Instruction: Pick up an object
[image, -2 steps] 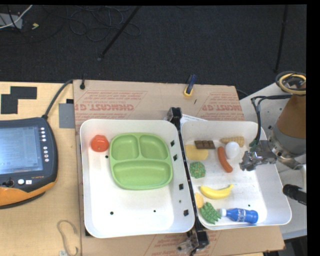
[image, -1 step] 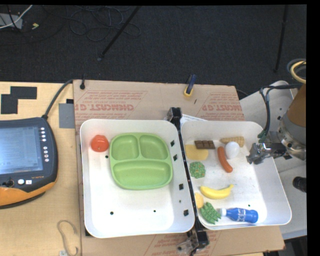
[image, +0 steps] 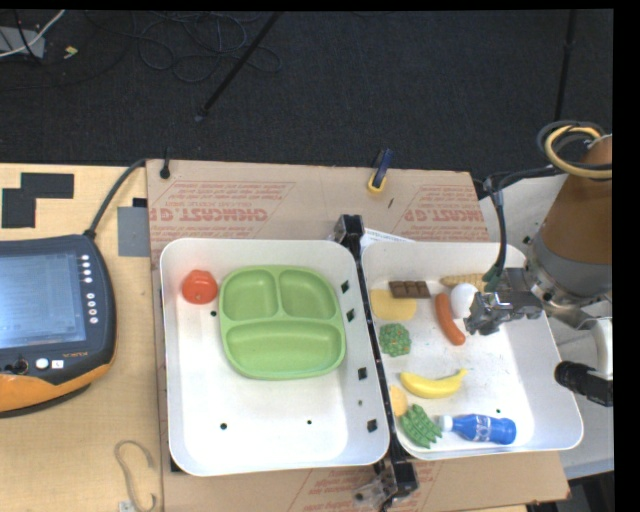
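Observation:
The right bin (image: 545, 345) holds several toy foods: a brown chocolate bar (image: 408, 290), a yellow block (image: 391, 306), a green broccoli piece (image: 394, 341), an orange-red sausage (image: 450, 320), a white egg-like piece (image: 463, 297), a banana (image: 434, 383), a green leafy piece (image: 420, 427) and a blue-and-white bottle (image: 484, 429). My gripper (image: 484, 315) hangs low over the right bin, just right of the sausage and the white piece. Nothing shows between its fingers.
The left bin (image: 200, 420) holds a green divided plate (image: 281, 322) and a red tomato-like piece (image: 199, 287). A dark divider (image: 365, 340) runs between the bins. A tablet-like pendant (image: 50, 310) lies at far left. Cables trail behind the bench.

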